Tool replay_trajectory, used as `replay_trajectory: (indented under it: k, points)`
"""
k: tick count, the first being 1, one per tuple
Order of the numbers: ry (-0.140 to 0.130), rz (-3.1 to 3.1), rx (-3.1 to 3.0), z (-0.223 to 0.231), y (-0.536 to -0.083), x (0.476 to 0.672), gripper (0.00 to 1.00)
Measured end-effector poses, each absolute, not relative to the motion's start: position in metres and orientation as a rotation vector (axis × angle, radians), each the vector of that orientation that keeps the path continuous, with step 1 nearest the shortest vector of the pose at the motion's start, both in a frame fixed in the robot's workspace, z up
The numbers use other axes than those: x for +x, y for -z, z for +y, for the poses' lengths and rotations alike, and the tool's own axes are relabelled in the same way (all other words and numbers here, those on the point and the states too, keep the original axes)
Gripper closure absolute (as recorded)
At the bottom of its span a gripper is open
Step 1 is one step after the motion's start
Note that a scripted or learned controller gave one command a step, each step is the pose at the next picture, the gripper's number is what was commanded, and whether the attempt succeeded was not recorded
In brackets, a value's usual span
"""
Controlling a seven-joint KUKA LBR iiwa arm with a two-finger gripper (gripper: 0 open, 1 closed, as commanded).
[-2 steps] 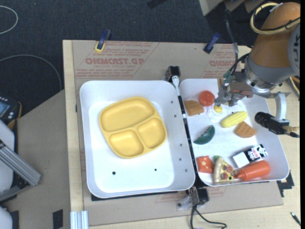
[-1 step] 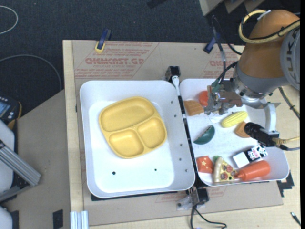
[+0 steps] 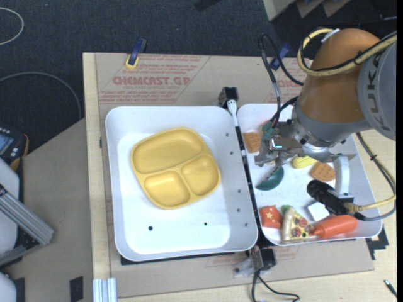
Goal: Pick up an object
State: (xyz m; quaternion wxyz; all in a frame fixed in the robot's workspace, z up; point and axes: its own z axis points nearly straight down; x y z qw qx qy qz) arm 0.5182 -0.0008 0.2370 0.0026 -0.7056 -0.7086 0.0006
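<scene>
My claw [image 3: 272, 148] hangs low over the right glossy white plastic bin [image 3: 362, 187]; I cannot tell its state. Just beneath it lies a curved teal piece [image 3: 272, 180]. Nearby sit a smooth orange carrot [image 3: 338, 226] and a pizza slice toy [image 3: 293, 224]. The left bin [image 3: 119, 168] holds a yellow three-compartment plate [image 3: 174, 167].

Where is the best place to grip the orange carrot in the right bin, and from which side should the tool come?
Probably grip the carrot across its thick middle, coming straight down from above. It lies flat and long near the right bin's front edge, so the narrow width fits between fingers. The pizza slice touches its left end, so stay toward the right half.
</scene>
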Motion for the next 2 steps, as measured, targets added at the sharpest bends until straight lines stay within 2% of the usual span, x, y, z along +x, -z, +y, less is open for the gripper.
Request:
replay_trajectory:
  k: [1, 2]
  points:
    - [-0.003, -2.223, -2.213, 0.039, -0.235, 0.49, 1.0]
    - [-0.005, -2.217, -2.22, 0.041, -0.217, 0.479, 1.0]
